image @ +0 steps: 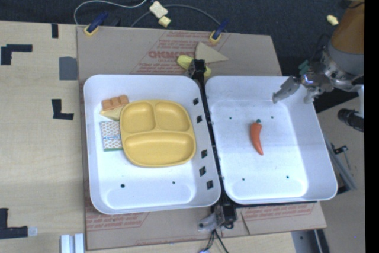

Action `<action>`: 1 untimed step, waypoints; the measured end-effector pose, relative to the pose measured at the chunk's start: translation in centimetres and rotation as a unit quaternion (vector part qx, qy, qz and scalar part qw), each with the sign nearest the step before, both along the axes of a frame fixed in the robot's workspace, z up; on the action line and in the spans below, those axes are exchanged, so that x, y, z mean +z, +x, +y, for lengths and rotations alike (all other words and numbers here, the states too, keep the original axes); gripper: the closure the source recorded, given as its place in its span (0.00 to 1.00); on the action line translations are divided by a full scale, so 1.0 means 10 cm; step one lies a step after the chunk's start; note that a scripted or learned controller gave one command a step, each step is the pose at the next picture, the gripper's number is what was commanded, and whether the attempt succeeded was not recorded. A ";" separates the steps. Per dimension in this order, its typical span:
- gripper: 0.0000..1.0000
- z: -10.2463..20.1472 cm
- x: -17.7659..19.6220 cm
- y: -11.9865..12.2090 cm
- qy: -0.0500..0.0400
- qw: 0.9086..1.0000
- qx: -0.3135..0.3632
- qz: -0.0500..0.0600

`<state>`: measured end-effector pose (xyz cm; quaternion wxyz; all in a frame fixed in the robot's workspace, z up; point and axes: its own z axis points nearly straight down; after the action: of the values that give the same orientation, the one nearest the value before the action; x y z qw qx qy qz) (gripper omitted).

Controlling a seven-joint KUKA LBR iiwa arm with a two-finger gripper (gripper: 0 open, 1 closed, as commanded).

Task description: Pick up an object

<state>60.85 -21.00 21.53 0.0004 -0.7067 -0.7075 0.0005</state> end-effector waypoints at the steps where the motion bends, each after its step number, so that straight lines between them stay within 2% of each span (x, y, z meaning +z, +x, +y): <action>1: 0.00 0.50 -0.82 -0.25 0.002 1.000 0.001 0.004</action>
<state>58.37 -16.00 13.33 0.0051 -0.7058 -0.7084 0.0021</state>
